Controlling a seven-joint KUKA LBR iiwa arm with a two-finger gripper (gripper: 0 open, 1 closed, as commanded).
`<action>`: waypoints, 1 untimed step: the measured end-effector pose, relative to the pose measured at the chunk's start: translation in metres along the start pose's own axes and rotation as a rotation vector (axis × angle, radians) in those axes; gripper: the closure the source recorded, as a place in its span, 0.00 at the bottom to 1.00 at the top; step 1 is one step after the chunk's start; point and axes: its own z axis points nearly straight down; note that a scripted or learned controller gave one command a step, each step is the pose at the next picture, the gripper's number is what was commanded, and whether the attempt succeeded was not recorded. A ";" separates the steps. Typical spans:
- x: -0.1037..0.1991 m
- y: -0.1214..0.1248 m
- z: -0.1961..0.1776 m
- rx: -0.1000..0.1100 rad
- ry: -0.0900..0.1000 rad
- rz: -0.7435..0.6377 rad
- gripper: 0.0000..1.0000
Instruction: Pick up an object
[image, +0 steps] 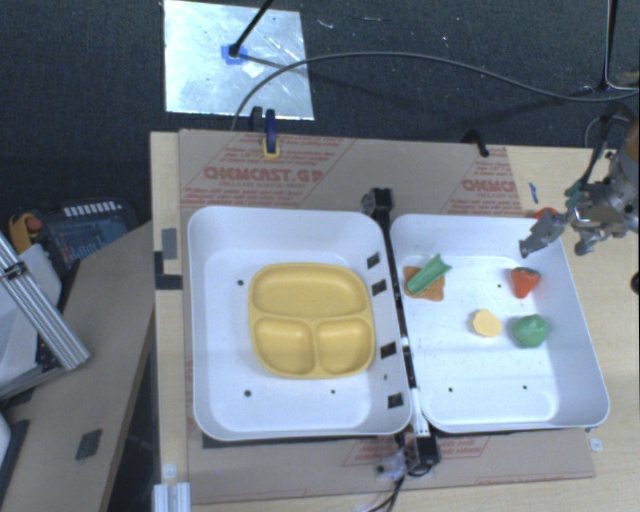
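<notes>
right bin (570, 400) — 4 toys; left bin (215, 400) — 1 yellow tray (308, 318).

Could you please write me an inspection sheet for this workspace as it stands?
Surface: two white bins, left bin and right bin, side by side on a board.
Job's things: in the right bin, green piece lying on orange piece, red piece, yellow piece, green lump.
Clutter: yellow divided tray in the left bin.
Grippers: gripper over the right bin's far right corner, holding nothing.
Cables: black cable across the dark floor.
Surroundings: foil sheet, grey side table.
</notes>
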 end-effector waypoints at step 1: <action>0.001 0.002 -0.006 -0.010 -0.002 -0.003 0.00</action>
